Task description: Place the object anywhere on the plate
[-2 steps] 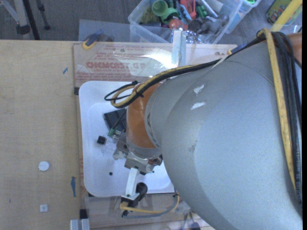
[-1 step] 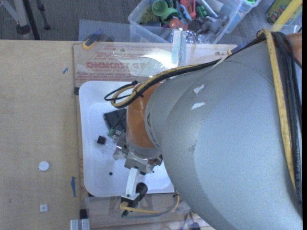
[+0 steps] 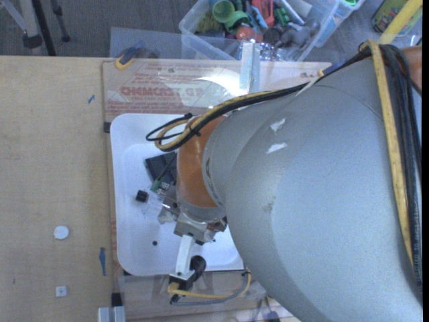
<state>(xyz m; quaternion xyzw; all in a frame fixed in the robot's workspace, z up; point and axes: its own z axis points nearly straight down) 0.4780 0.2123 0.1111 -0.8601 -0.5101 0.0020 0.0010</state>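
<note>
Above the white bin, the gripper hangs under the orange band of the grey arm; whether it grips anything I cannot tell. Just left of it lies a small black object on the bin floor, with a dark flat piece nearby. Beyond the bench, a clear tub holds toys.

The desk is pale wood, bare across its left part. A white bin sits on it toward the middle, with a clear sheet bearing red lettering lying just behind it. Near the desk's left edge rests a small white disc, and below that a tiny square piece, possibly a fastener.
</note>
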